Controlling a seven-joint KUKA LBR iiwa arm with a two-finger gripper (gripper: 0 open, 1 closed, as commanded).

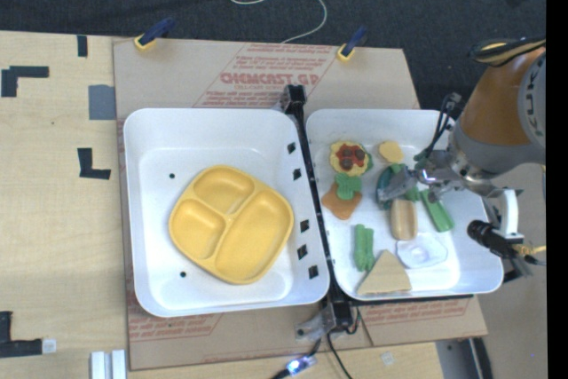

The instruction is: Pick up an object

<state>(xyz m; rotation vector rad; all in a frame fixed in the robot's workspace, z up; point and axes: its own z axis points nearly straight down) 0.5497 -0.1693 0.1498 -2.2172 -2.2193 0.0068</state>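
Even, soft overhead light; slight blur.

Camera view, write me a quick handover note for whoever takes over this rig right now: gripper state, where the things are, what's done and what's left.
Gripper: low in the right bin, among the toys near its middle; whether it grips anything cannot be told from this view.
Things: right bin holds a hot dog just below the gripper, a green piece, a sandwich wedge, a small pizza, an orange piece and a yellow piece. Left bin holds a yellow divided plate.
Done: arm has reached the toys.
Left: confirm a grasp and lift one object.
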